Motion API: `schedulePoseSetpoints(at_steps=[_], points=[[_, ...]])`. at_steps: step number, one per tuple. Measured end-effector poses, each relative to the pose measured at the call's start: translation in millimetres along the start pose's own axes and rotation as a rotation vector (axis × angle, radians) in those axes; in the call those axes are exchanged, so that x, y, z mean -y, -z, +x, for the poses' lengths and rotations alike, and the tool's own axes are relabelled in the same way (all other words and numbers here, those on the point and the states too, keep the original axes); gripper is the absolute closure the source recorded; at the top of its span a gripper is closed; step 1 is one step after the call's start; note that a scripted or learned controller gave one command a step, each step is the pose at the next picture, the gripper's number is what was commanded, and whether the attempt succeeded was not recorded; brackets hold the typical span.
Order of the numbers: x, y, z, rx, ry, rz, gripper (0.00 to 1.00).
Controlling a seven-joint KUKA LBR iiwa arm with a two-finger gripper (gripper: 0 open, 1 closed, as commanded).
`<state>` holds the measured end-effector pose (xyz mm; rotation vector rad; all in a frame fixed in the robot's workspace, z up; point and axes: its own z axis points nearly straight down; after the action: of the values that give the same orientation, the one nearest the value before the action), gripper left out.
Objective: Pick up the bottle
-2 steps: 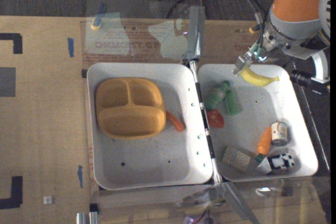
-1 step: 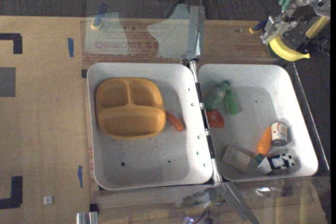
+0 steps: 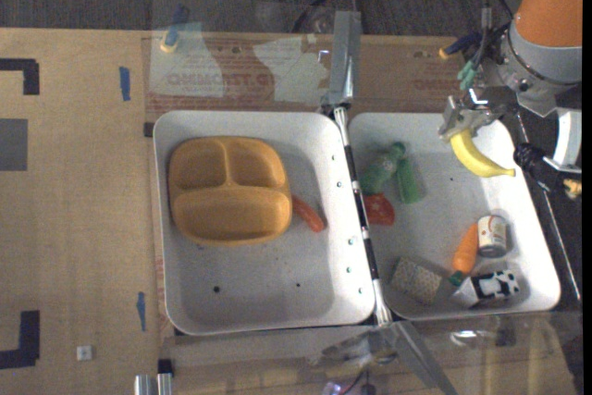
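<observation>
The gripper (image 3: pixel 465 120) appeared clenched on the banana (image 3: pixel 478 157); it should release that before descending squarely over the bottle (image 3: pixel 381 167).

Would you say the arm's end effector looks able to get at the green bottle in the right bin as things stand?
Probably yes. The bottle lies uncovered near the right bin's left wall, open from above, though a green item and a red piece crowd it. The end effector sits above the banana.

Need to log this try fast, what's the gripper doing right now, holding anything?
Gripper: shut on the banana, holding its upper end above the right bin; not the bottle.
</observation>
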<state>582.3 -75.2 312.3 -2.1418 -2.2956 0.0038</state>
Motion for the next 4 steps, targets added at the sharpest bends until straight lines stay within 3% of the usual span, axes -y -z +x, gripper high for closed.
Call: schedulePoseSetpoints(at_steps=[1,2,3,4], points=[[59.1,-70.4,35.7,0.0,0.485,-0.002,1.0],[66.7,-18.7,-7.0,0.003,0.89,-0.007,1.0],[103.2,-40.2,-17.9,-0.001,0.254,0.0,1.0],[102.3,-33.7,-44.9,0.003,0.882,-0.006,1.0]])
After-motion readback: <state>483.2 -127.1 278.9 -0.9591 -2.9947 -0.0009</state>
